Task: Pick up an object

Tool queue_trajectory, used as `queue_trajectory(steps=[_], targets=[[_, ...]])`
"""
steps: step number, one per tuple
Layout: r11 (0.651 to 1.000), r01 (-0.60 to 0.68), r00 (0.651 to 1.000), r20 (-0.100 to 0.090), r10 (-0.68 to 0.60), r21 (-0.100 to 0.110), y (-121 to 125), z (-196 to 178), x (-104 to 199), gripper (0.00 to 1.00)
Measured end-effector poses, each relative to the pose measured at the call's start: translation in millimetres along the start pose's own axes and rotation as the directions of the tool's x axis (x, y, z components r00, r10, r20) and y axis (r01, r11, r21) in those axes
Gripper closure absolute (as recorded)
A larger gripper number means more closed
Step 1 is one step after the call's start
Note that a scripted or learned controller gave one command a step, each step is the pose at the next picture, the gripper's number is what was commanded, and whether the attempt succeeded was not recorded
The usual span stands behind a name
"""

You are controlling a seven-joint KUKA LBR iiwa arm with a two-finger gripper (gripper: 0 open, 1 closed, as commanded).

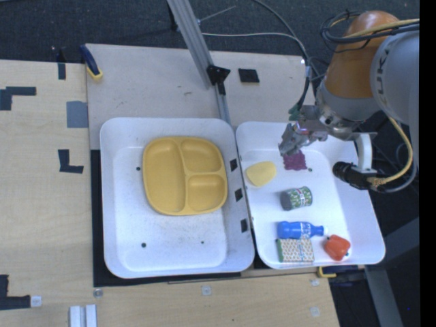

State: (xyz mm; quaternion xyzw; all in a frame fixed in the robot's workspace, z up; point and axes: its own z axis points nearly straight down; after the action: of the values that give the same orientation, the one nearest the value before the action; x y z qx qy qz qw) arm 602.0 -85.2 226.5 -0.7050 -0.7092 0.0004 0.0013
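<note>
Bench (41,203): tan surface carrying two shallow white bins side by side.
Left bin (122,251): holds one yellow compartment tray (184,174), lying flat near the bin's middle, three sections facing up.
Right bin (361,240): holds all the loose objects, spread from the far end to the near edge.
Arm (381,53): grey with an orange band, reaching in from the right, wrist angled down over the far end of the right bin.
Jaws (294,144): positioned directly above the purple object; whether they are wide or narrow cannot be told from this angle.
Purple object (296,161): small, dark magenta, irregular in outline; lies on the bin floor just below the jaws. Contact cannot be confirmed.
Yellow rounded object (261,173): near the left wall of the right bin, beside the purple object.
Green patterned can (297,197): on its side at the middle of the bin.
Blue bottle (298,229): on its side, nearer the front.
Patterned box (296,251): touching the blue bottle's near side.
Red-orange object (336,246): near the front right corner.
Task progress: approach appears done; the likely target is the purple object. No grasp is visible and nothing is lifted. Remaining, by judgement: close on the object and raise it clear of the bin.
</note>
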Motion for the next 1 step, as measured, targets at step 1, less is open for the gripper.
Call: queue_trajectory(steps=[1], targets=[[1.000, -0.001, 1.000, 0.001, 0.001, 0.000, -14.3, 9.5, 45.5, 1.00]])
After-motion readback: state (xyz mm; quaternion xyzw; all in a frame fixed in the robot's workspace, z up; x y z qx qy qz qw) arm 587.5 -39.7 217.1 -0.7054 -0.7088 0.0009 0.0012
